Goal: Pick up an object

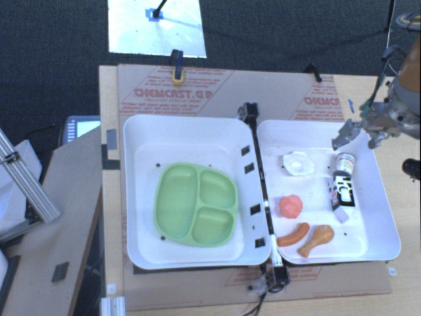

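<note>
Camera view: jaws [359, 134] above bottle [342, 180].

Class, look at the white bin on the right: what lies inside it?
Inside the right bin lie a white dish, a black-and-white tube, a pink ball, a toy sausage and a toy drumstick. The pincer covers part of the far rim.

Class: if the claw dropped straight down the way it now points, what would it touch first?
Most likely the black-and-white tube, near its cap end, lying in the right bin just below the claw. Depth is uncertain; it might meet bare bin floor instead.
</note>
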Action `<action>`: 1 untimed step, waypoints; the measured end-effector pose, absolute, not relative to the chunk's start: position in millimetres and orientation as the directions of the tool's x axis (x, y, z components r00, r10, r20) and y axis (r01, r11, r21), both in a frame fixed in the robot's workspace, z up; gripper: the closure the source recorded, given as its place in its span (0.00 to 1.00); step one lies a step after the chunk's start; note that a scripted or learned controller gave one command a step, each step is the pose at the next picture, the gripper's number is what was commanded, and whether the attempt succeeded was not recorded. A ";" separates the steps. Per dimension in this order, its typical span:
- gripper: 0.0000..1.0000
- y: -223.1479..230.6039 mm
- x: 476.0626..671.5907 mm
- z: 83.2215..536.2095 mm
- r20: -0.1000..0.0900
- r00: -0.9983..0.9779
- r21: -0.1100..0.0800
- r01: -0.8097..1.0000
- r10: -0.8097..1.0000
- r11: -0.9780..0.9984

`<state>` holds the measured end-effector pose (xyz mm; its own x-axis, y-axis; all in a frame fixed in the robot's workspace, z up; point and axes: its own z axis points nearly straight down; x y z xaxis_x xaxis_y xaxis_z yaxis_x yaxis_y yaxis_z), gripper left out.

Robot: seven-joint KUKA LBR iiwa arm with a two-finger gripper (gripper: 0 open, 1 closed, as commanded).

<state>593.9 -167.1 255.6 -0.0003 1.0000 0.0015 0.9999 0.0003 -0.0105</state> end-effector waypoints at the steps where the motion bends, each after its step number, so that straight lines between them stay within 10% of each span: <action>1: 0.00 -166.7 596.0 262.6 -0.001 -0.003 0.001 1.000 1.000 0.003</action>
